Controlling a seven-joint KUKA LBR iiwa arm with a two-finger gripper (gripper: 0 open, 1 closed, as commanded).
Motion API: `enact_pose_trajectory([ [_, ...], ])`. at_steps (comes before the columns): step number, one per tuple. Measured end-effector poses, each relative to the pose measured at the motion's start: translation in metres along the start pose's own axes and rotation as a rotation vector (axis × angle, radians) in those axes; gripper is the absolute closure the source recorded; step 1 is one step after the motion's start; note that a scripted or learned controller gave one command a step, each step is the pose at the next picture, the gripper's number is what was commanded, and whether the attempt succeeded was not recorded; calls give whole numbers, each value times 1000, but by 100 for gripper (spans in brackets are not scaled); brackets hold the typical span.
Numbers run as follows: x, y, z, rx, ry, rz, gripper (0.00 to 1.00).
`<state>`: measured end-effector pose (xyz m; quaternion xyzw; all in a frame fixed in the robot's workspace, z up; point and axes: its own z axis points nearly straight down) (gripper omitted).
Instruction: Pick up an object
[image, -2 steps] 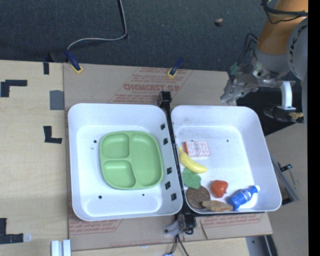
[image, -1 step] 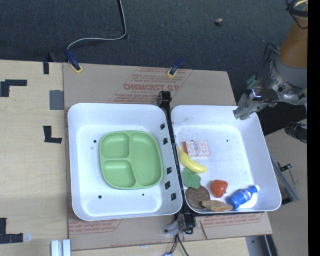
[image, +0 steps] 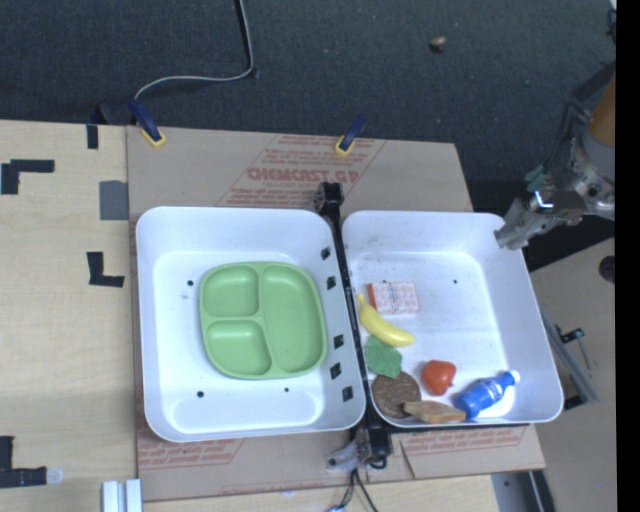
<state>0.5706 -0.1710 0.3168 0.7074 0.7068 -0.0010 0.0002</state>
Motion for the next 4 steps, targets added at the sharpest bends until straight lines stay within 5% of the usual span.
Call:
enact_pose_trajectory([
  [1, -45, 37, 10, -1, -1, 0, 100],
  [2, 11, 29, 40, 1, 2, -2, 100],
  [3, 7, 49, 52, -1, 0, -2, 100],
  [4, 16, 17, 27, -1, 1, -2, 100],
])
